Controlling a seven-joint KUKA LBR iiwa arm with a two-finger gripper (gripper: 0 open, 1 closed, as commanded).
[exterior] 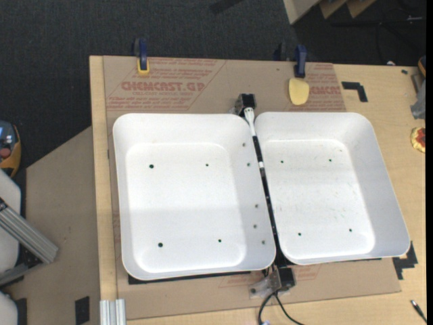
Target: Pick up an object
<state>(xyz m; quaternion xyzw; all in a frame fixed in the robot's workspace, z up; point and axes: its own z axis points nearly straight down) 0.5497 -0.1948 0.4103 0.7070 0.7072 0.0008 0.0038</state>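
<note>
Hand: released or clenched, I cannot tell. No grasp can be confirmed.

Landmark taken: the black seam (260,175) where the two bins meet.
- Left of the seam: left bin (179,195), white floor with four small dark dots.
- Right of the seam: right bin (325,188), white floor, similar dots and faint scuffing.
- Far end of the seam: small black fitting (245,103). Near end: connector and cable (277,280) trailing off the bottom edge.
- Beyond the seam's far end, to the right: yellow piece (298,91) lying on the tabletop (379,87), just below a blue clamp (300,58). A second blue clamp (141,53) sits beyond, to the left.

Task's thing: which object is meant, I cannot tell. The yellow piece is the nearest candidate, but it lies outside both bins.

Progress, as judged: the pick looks not yet begun. Locating a target, the approach, the closing and the lift are all left.

Hard to read: a red-and-yellow item (419,138) well right of the seam is cut off by the edge. Its identity is unclear.
</note>
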